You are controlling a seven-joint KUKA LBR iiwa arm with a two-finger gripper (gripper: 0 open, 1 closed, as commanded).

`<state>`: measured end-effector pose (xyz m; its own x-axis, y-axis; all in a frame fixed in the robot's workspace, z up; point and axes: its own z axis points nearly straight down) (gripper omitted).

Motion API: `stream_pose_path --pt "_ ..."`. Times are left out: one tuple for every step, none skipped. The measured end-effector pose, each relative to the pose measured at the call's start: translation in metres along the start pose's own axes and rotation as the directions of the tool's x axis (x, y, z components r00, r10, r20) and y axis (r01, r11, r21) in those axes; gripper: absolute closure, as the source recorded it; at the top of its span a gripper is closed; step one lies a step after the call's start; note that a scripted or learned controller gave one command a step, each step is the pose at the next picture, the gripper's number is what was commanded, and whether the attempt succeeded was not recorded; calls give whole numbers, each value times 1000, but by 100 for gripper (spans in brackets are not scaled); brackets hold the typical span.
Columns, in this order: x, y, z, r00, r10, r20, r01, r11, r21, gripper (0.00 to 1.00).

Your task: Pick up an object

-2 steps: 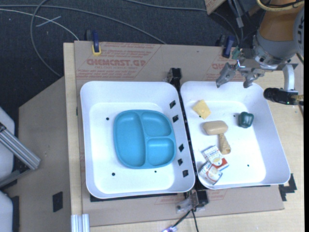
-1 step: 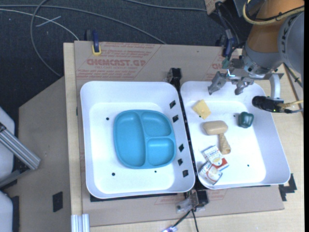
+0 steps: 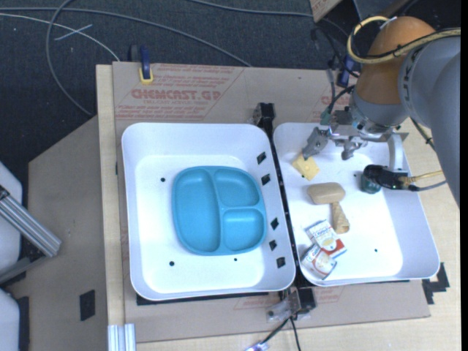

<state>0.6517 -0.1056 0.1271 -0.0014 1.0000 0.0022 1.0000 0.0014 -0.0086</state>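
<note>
The arm (image 3: 431, 72) has a smooth grey casing with 1 rounded orange band above the wrist. A yellow cable (image 3: 365, 35) loops over the orange section. Below it sits a metallic grey gripper (image 3: 333, 143) with 2 fingers.

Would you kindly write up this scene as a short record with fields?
left bin: blue divided plate
right bin: yellow wedge, wooden mallet, red-and-white packet, small dark object
gripper: over the right bin's far side, fingers spread, nothing between them
arm: reaching in from the right
</note>
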Motion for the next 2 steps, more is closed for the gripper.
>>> stream_pose_path --pt "0 3 38 1000 1 1 -1 1000 -10 0" --pt "0 5 23 1000 0 2 0 1000 -16 100"
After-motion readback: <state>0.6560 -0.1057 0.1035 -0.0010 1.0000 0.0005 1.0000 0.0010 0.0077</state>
